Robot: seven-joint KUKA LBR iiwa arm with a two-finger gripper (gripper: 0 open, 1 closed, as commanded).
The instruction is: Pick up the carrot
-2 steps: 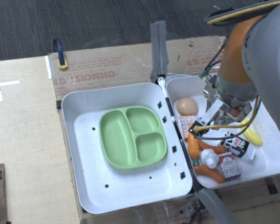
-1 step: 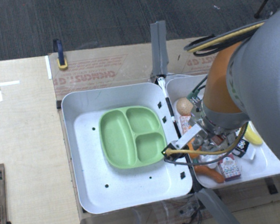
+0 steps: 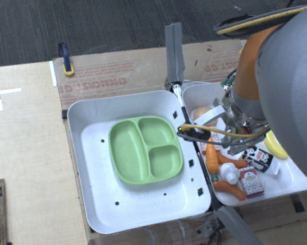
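the carrot (image 3: 211, 156) lies in the right bin (image 3: 294, 178), close to its left wall, touching a white lump (image 3: 227, 170). the gripper (image 3: 239, 135) hangs just beside the carrot, toward the view's right; whether it is spread or closed cannot be told.

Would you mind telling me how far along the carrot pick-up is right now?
Nothing looks done: the orange tapered carrot lies in the right-hand shallow white bin. In hand: the grey arm hangs over that bin. Left: grasping and lifting the carrot.
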